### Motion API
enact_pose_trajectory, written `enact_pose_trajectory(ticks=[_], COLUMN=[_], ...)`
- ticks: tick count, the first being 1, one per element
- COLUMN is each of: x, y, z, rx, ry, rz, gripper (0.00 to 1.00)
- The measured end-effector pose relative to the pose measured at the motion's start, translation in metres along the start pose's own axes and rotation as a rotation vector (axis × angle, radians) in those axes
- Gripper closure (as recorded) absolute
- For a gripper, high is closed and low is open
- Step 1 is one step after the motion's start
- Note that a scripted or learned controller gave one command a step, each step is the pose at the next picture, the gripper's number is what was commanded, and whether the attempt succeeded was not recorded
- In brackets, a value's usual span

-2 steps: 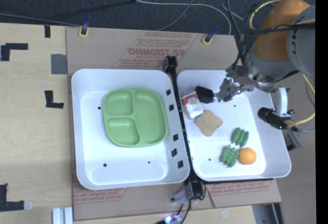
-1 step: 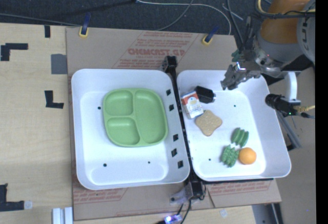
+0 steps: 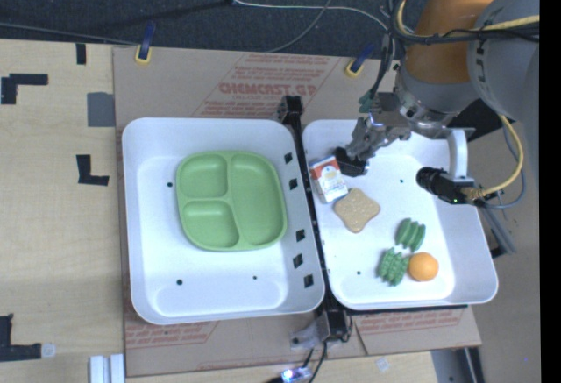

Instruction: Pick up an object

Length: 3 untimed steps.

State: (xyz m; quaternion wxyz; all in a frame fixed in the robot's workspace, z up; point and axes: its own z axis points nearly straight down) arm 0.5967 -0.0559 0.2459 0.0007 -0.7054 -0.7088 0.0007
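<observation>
In the right bin lie a small red-and-white carton, a tan slice of toast, two green vegetable pieces and an orange. My gripper hangs low over the bin's upper left part, its dark tips right beside the carton's upper right corner. Nothing shows between the tips.
The left bin bears a green divided plate. A black clip divider runs between the bins. Cables trail across the dark mat behind the bench, and the arm's bulk covers the upper right.
</observation>
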Motion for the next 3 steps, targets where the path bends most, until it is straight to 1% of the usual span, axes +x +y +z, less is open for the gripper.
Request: enact_pose_trajectory(ticks=[1,2,3], x=[0.045,0.097,0.156], y=[0.0,0.005,0.011], z=[0.0,-0.003,0.012], rx=[-0.001,-0.001,0.0], ry=[0.0,0.001,-0.001], rz=[0.0,-0.002,-0.001], gripper=[1.0,1.0,1.0])
